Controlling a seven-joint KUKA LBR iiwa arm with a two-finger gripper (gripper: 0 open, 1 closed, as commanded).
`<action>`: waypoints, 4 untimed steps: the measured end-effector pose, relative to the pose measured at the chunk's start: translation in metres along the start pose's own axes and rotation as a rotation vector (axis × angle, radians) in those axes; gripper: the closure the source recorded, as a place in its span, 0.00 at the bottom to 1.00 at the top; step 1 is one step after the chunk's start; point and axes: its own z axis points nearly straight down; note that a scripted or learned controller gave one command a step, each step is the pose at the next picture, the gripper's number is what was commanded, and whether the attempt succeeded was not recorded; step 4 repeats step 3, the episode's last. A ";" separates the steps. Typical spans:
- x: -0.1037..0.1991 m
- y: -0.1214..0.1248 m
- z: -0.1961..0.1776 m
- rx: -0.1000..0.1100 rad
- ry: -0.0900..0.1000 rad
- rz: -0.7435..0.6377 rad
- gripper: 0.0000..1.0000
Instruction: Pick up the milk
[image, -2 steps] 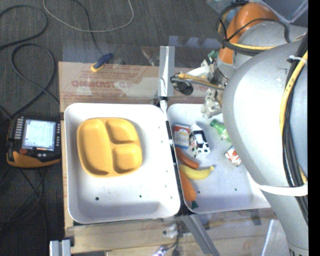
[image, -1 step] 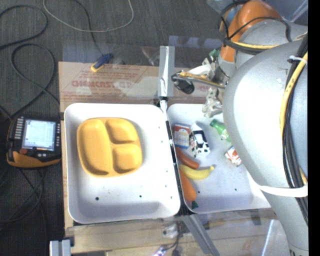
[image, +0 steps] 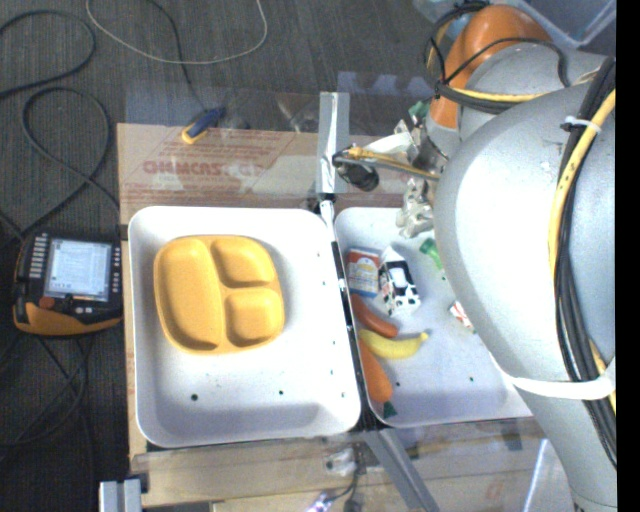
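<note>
The milk (image: 401, 286), a small white carton with black cow patches, lies in the right bin (image: 450, 395) near its left wall. My gripper (image: 413, 211) hangs over the bin's far end, above and slightly right of the milk, apart from it. The grey arm (image: 530, 230) covers the right part of the bin.
An orange carton (image: 364, 272) lies against the milk's left side. A sausage (image: 378, 322), a banana (image: 396, 345) and a carrot (image: 376, 378) lie in front of it. A green item (image: 430, 250) sits by the arm. A yellow divided plate (image: 221, 292) rests in the left bin (image: 240, 410).
</note>
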 end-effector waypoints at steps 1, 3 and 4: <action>-0.001 0.001 -0.007 0.001 -0.004 0.002 1.00; 0.006 -0.035 -0.002 -0.001 0.001 -0.002 1.00; 0.006 -0.035 -0.002 -0.001 0.001 -0.002 1.00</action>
